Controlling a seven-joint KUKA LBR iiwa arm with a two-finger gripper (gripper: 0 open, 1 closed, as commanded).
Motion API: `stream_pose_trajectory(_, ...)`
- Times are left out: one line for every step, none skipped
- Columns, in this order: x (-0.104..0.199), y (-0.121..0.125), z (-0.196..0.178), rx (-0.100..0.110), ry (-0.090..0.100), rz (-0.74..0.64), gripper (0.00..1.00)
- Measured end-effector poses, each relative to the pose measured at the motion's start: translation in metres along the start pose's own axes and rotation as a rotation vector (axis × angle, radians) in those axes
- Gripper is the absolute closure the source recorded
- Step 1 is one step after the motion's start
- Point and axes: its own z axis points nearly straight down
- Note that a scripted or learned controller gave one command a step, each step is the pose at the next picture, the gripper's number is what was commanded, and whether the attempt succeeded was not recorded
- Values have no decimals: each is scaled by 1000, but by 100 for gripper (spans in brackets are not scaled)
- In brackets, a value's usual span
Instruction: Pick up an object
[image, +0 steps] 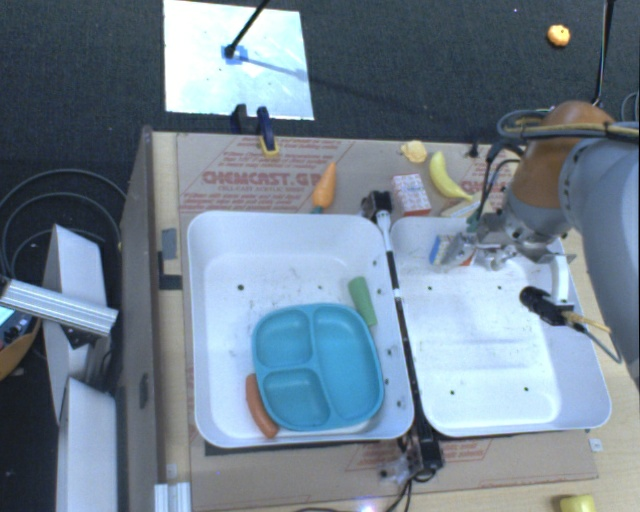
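Gripper (468, 250) sits low over the far left corner of the right bin (560, 415); whether its fingers are open or closed cannot be told, the metal parts blur together there. Right at the fingertips, on their left, is a small blue object (438, 249), touching or nearly touching the gripper; it is not visibly between the fingers, so no grasp is recorded. Judgement: task not done, nothing lifted; the arm looks to be at the approach or closing stage on the blue object, with the lift left to do. Outward from the fingers: the wrist rises to the right into the orange band (545, 150) and then the grey arm (605, 215), which leaves at the right; the tool appears tilted, pointing down and to the left. A black cable fitting (540, 302) hangs just nearer the camera than the gripper. Further left of the fingers, across the bin divider, the left bin (215, 330) holds 3 candidates: a green stick (362, 300), a blue divided plate (317, 366) and an orange sausage-like piece (261, 405), all well apart from the gripper. Beyond the fingers, outside the bins on the board: a banana (446, 178), a small box (411, 194), a carrot (324, 186).
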Motion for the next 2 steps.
stream_pose_trajectory(41, 7, 0, 19, 0, -6, 0)
stream_pose_trajectory(45, 6, 1, 20, -3, -1, 0)
